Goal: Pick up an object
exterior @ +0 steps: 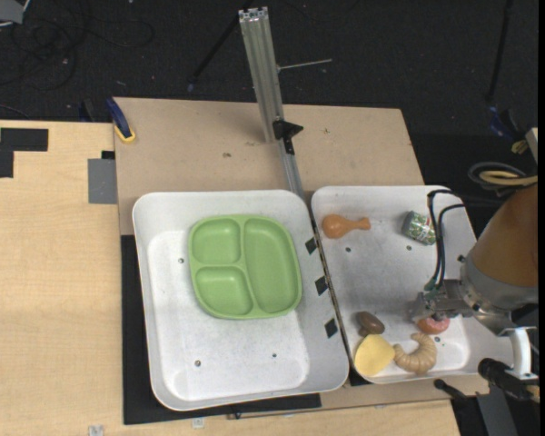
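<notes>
The gripper [433,314] is low over a pink object [433,324] near the right bin's [381,262] front edge; its opening cannot be told; next, a secure close, then lift.

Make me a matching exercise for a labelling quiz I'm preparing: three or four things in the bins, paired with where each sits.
Things:
1. green divided plate
2. orange drumstick-shaped toy
3. yellow piece
4. small brown lump

Places:
A. right bin, far end
B. right bin, near corner
C. left bin
D. right bin, just beyond the yellow piece

Pairs: 1-C, 2-A, 3-B, 4-D
</notes>
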`<state>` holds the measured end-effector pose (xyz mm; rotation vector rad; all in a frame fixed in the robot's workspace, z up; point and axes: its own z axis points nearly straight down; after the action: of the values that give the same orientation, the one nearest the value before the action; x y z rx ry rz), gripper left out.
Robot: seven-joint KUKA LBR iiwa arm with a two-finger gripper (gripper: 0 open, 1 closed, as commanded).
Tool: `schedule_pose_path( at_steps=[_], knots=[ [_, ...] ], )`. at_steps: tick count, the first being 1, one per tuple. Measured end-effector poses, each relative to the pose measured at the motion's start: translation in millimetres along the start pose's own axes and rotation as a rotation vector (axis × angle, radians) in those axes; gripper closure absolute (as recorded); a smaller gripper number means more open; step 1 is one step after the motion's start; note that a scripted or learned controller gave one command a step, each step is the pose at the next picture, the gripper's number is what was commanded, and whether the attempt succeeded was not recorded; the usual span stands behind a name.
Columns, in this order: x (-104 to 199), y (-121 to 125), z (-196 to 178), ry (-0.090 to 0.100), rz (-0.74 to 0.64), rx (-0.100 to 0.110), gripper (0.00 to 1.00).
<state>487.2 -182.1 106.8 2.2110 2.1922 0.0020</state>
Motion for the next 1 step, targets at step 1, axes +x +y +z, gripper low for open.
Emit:
schedule_pose_path(
  at_steps=[1],
  knots=[
    [3.9,-4.3,-58.5,0.019,-0.009,0.019,1.00]
  ],
)
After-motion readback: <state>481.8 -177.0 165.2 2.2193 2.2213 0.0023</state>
